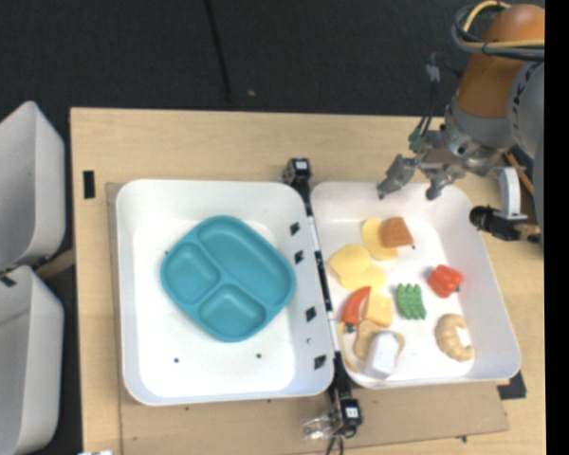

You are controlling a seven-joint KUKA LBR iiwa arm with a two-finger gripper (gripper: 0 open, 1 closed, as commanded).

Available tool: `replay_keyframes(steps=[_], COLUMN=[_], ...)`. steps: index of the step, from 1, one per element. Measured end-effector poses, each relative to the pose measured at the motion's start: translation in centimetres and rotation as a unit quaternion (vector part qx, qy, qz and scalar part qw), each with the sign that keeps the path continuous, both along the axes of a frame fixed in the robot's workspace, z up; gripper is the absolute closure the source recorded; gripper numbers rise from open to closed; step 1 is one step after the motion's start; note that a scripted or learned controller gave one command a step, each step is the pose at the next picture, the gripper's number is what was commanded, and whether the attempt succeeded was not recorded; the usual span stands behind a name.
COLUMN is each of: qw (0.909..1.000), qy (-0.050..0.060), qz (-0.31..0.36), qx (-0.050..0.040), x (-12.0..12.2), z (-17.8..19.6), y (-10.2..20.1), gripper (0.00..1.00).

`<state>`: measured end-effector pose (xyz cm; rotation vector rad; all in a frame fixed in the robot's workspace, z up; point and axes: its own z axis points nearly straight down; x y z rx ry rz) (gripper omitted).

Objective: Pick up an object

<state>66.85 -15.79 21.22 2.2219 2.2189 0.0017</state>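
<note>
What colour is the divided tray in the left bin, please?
Teal blue, seen clearly in the camera view.

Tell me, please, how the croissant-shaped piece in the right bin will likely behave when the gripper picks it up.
The croissant looks like moulded plastic, so probably stiff and light. Its curved, glossy surface may slip between the fingers. It lies near the right bin wall, so it could slide against that if pushed.

Arm in from right, pincer [416, 177] spread wide, nothing btwn fingers.

Even overhead light, soft shadows. Bins [209, 377] bright, near glare. Surround beyond gripper [416, 178] dark. Slight overall blur, coarse detail.
</note>
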Motion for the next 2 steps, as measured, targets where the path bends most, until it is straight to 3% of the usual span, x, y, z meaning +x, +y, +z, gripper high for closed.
replay_keyframes(steps=[1,2], qw=[1.0,1.0], qy=[0.004,-0.001], qz=[0.0,0.005], qx=[0.0003,0.0007], x=[-7.0,-8.1], z=[-3.0,3.3], y=[1.1,9.9], gripper=[0.0,0.0])
